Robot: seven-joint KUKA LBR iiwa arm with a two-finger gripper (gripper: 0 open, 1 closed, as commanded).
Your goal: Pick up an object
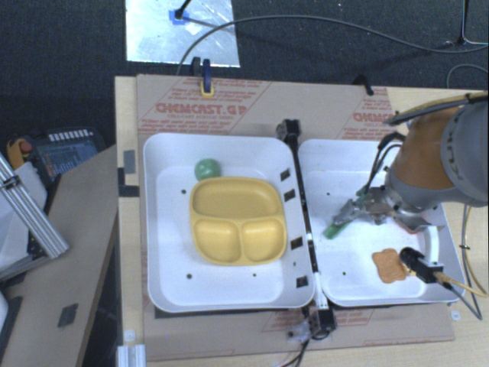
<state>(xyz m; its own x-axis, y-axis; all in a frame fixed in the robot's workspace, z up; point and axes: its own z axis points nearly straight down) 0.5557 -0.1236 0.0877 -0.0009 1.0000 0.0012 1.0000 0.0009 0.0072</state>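
My gripper (348, 214) is low in the right bin (336, 167), pointing toward its left side. A small green object (333, 230) lies right at the gripper's tip, touching it or very nearly so. I cannot make out whether it is gripped. A flat orange-brown piece (388, 265) rests near the right bin's front right corner. In the left bin (164, 228) sits a yellow divided plate (235, 220), and a green ball (207, 169) rests just behind the plate's far left corner.
A black divider (299, 205) runs between the two bins. The arm's orange and grey wrist (439, 163) hangs over the right bin's right side. Cardboard (252, 102) lies under both bins.
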